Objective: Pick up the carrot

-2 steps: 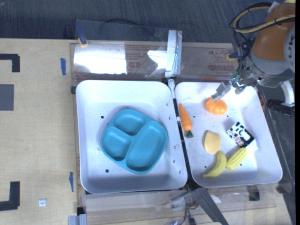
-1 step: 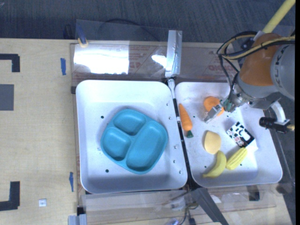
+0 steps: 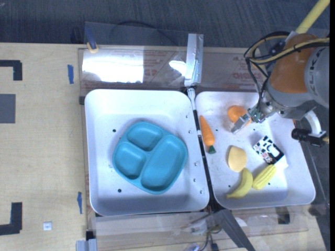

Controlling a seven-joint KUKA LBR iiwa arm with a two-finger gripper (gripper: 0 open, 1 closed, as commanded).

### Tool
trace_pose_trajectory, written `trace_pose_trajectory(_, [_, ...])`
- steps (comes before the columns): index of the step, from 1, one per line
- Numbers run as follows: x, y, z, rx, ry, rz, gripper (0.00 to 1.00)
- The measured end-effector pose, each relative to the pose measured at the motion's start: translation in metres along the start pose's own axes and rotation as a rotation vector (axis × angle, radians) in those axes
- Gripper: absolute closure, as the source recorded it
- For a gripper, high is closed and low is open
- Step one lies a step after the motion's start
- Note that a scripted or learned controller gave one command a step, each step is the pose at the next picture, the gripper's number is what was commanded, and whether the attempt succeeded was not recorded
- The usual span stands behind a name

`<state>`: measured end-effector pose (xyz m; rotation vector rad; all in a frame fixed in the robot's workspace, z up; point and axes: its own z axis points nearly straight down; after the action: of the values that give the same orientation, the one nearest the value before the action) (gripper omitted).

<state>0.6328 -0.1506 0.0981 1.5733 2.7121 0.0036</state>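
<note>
- You are looking down on a pale wooden counter point(image 3: 36, 156) that carries two shallow white bins side by side.
- The left bin point(image 3: 99, 109) holds a blue tray point(image 3: 151, 156) with three compartments, lying near its middle and turned at a slant.
- The right bin point(image 3: 301, 192) holds all the small things, and the arm point(image 3: 298, 75), grey with an orange band, reaches into it from the right.
- The claw point(image 3: 245, 120) sits low in the upper part of the right bin, just beside an orange fruit point(image 3: 235, 111); from this angle you cannot tell how its fingers stand, and nothing shows between them.
- The banana point(image 3: 241, 184) lies near the front of the right bin, curved, with a yellow corn cob point(image 3: 264, 175) just beside it on the right.
- The carrot point(image 3: 207, 134) lies along the left wall of the right bin, close to the divide between the two bins, orange end toward the back and green stub toward the front; it is well apart from the claw.
- A pale yellow lemon point(image 3: 236, 158) rests between the carrot and the corn cob, just above the banana.
- A small black-and-white patterned box point(image 3: 268, 149) lies right of the lemon, below the claw.
</note>
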Motion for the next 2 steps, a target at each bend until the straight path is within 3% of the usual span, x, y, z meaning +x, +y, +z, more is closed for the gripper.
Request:
trace_pose_trajectory(1, [0.0049,0.0233,0.0129,0.074,0.039,0.150,1.00])
trace_pose_trajectory(2, [0.0054,0.0212,0.0051,0.081,0.041,0.150,1.00])
